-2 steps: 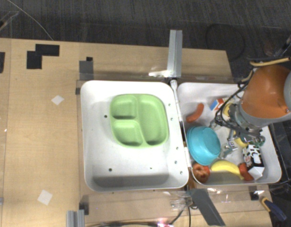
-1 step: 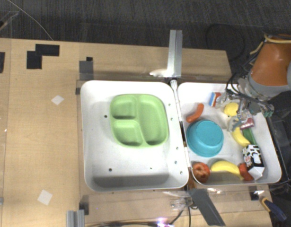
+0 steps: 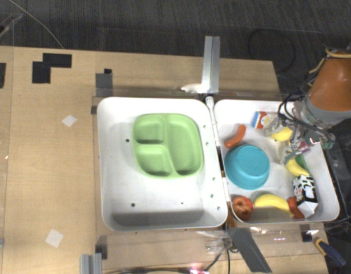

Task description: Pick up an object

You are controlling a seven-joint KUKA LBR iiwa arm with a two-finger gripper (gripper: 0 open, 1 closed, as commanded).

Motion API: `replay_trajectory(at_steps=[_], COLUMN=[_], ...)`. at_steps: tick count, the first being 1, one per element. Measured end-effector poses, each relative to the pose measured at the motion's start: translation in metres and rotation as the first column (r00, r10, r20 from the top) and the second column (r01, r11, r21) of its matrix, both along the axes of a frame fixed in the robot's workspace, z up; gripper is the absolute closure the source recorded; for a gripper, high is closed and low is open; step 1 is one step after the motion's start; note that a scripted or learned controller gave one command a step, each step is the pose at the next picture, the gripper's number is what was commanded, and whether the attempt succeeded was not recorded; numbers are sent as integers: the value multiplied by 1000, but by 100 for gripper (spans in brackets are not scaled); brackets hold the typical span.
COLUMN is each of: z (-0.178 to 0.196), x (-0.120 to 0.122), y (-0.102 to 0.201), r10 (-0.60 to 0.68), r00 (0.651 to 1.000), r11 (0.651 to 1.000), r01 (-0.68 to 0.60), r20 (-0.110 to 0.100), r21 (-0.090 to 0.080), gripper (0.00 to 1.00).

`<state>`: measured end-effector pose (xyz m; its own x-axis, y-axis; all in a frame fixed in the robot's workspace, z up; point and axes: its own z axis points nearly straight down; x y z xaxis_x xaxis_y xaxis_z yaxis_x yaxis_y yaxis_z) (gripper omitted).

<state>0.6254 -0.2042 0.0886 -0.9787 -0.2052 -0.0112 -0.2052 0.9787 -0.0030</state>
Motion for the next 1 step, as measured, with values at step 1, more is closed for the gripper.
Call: replay_trajectory(at_steps=[1], z=[1], x=[-79], y=[35], r10=[-91], r00=[996], r11=[996], r01=[91], r20=[1], r21=[0], gripper=[0])
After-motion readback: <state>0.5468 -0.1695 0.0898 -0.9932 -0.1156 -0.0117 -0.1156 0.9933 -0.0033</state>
